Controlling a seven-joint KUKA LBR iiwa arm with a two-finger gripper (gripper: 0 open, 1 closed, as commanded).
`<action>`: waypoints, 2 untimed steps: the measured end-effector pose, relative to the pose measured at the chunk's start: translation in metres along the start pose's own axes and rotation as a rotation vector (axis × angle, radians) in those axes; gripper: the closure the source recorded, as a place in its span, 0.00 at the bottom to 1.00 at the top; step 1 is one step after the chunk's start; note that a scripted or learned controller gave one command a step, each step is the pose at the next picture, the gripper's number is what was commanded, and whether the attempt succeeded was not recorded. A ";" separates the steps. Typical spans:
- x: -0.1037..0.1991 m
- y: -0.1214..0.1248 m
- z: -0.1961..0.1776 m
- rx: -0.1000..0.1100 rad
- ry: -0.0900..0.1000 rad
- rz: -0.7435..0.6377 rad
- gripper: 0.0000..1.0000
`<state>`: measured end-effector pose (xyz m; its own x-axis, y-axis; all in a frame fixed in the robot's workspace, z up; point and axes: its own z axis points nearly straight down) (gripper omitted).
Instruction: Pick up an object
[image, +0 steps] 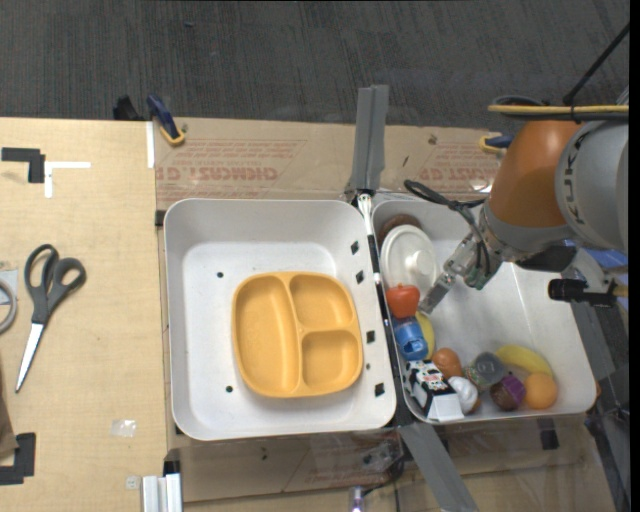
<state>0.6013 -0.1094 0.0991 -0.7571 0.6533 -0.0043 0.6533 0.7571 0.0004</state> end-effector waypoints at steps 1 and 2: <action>-0.043 -0.069 -0.064 0.000 0.001 0.056 0.00; -0.051 0.022 0.003 -0.001 -0.004 0.104 0.00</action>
<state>0.6547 -0.1263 0.0961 -0.6849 0.7286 -0.0077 0.7286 0.6850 0.0021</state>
